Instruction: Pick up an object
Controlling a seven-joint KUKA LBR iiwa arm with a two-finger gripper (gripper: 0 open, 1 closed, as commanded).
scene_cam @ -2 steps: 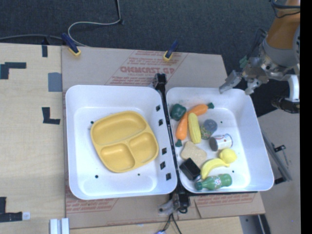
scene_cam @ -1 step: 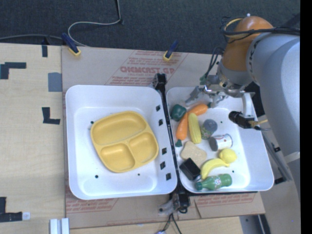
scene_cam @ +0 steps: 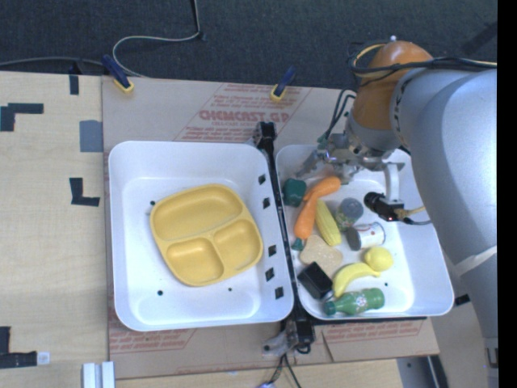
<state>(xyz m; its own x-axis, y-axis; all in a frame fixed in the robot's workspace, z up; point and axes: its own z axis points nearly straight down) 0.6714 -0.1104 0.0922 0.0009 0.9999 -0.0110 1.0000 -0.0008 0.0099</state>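
Note:
My gripper [scene_cam: 338, 163] hangs low over the back of the right bin [scene_cam: 428, 281], just above the upper end of an orange carrot [scene_cam: 311, 204]. Beside the carrot lie a yellow corn cob [scene_cam: 327, 223] and a teal piece [scene_cam: 293, 190]. Further forward are a grey round thing [scene_cam: 350, 210], a small white cup [scene_cam: 370, 234], a lemon [scene_cam: 377, 258], a banana [scene_cam: 351, 276], a green bottle [scene_cam: 355, 301], a black block [scene_cam: 315, 280] and a beige slab [scene_cam: 321, 255]. Nothing is visibly lifted off the bin floor.
The left bin [scene_cam: 129, 281] holds a yellow divided plate [scene_cam: 206, 233]. A black clip rail [scene_cam: 273, 217] runs between the two bins. The grey arm [scene_cam: 452, 160] covers the right bin's far right side. Blue-and-yellow clamps [scene_cam: 283, 85] hold the cardboard at the back.

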